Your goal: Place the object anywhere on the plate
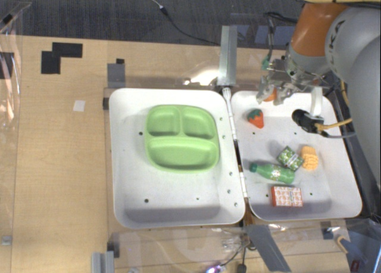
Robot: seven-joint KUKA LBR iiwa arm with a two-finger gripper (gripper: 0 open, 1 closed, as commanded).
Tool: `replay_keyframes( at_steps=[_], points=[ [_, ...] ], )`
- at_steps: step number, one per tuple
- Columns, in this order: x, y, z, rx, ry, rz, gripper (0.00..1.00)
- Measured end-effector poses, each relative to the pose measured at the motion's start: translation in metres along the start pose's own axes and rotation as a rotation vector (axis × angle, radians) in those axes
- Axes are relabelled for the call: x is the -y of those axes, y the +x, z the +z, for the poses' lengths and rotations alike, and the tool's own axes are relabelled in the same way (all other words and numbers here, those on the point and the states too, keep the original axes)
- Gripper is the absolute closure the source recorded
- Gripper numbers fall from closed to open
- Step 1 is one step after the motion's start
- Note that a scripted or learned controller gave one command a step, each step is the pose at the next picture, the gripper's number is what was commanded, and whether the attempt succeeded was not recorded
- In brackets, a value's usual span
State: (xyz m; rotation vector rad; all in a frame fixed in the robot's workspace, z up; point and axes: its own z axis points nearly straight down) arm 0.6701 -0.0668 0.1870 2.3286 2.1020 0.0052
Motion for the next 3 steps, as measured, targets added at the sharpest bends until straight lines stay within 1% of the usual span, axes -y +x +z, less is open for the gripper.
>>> replay_keyframes(
  at_steps=[1, 2, 3],
  points=[
    [0.041, 0.071, 0.001, -0.002, 0.002, -0.003, 1.0],
    [0.032, 0.156, 0.002, -0.002, 0.004, 0.097, 1.0],
    [0.032, 0.156, 0.002, -0.001, 0.004, 0.097, 0.0]
  ],
)
